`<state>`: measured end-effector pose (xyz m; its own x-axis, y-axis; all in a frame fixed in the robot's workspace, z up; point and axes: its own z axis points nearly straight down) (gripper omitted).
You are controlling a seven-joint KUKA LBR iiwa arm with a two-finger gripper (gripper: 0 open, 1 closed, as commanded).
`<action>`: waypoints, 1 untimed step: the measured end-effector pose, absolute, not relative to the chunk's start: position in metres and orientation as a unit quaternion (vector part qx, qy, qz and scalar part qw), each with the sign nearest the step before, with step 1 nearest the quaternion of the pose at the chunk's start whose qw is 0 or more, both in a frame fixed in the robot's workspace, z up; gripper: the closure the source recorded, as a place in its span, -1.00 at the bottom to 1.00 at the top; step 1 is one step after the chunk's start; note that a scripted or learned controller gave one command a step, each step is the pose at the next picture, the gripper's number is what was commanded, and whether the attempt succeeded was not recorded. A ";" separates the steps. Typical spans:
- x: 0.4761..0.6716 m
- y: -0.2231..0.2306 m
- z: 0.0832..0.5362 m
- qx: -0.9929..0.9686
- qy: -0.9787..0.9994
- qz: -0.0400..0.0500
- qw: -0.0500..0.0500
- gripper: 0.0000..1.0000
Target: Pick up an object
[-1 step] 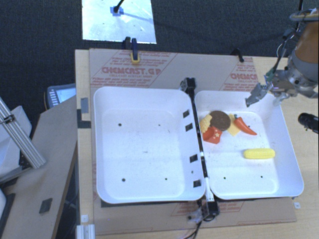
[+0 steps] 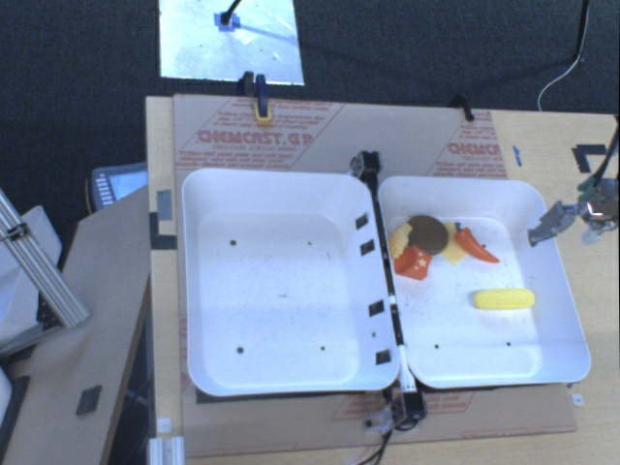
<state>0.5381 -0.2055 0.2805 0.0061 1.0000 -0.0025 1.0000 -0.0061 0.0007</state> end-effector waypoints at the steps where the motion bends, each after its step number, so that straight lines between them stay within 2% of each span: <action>1: 0.492 -0.207 0.296 0.707 0.707 0.000 0.001 -1.00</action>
<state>0.4925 -0.2071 0.2961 0.0011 1.0000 -0.0009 1.0000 -0.0011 0.0021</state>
